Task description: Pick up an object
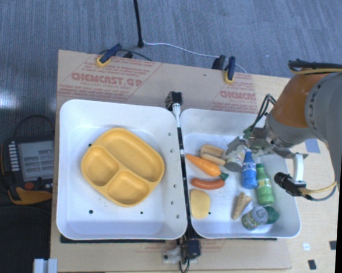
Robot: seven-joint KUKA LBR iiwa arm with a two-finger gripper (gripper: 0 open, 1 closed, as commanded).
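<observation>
Gripper low in right bin, finger state unclear, blue bottle just beside it

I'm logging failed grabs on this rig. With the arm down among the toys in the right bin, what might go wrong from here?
1. The pincer sits amid tightly packed items: the blue bottle, the green bottle and the bread roll. It may nudge neighbours or catch two at once.
2. The bottles lie side by side, so one may roll or slip away.
3. The carrot lies near the bin wall, leaving little room.
</observation>
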